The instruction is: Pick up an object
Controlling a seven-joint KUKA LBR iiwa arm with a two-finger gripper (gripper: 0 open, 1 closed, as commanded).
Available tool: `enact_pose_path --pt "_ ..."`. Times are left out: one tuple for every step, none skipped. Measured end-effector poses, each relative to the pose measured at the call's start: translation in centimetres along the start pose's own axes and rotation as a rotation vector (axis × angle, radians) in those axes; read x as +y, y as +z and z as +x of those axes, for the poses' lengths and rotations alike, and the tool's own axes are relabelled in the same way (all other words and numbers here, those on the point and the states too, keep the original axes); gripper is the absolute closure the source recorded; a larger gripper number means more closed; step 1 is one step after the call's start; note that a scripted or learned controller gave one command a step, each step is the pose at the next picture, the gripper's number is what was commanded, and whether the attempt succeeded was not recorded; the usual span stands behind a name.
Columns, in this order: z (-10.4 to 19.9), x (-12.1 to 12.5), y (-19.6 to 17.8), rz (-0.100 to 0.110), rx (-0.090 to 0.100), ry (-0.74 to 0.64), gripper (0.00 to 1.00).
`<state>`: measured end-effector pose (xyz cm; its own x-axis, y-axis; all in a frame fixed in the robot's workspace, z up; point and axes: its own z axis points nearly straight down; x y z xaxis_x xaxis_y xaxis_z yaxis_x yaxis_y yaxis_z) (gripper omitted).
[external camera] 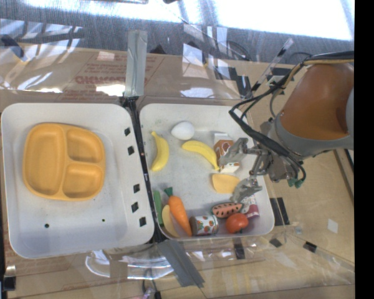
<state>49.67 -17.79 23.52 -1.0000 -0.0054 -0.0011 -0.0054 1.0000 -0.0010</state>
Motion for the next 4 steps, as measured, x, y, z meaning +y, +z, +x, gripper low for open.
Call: enact_pose_path --pt "-5.7 -2.2 14.2 0.001 -0.004 -0.116 0.00" --pt "-5.9 -1.9 13.1 0.002 -0.007 -0.125 1.00" --pt "-9.8 -3.2 3.1 0.003 -0.006 -0.511 1.00" --pt "-14.9 -1.7 -0.6 0.002 -0.006 -0.623 1.00"
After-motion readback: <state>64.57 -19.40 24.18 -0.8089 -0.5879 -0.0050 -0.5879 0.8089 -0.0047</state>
